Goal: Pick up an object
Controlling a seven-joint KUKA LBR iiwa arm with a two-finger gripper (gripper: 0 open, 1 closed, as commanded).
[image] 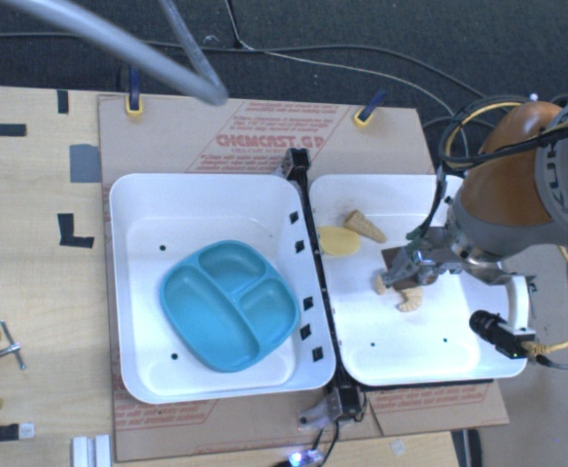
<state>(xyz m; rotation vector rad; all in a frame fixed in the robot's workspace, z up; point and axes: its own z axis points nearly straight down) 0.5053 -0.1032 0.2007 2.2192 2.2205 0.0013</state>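
Note:
In the right bin (pixel 401 363) lie a tan cone-shaped piece (pixel 365 226), a pale yellow flat piece (pixel 337 241) and a small tan piece (pixel 409 301). My gripper (pixel 403 274) reaches in from the right and hangs low over the middle of that bin, just above the small tan piece. Another small tan bit (pixel 381 284) shows at the gripper's left tip. I cannot make out the gap at its tip or whether anything is held.
The left bin (pixel 128 261) holds a blue divided plate (pixel 230 304). A black divider with clips (pixel 308 261) runs between the bins. The arm's orange-banded body (pixel 513 178) looms over the right bin's right side. Cables cross the dark floor beyond.

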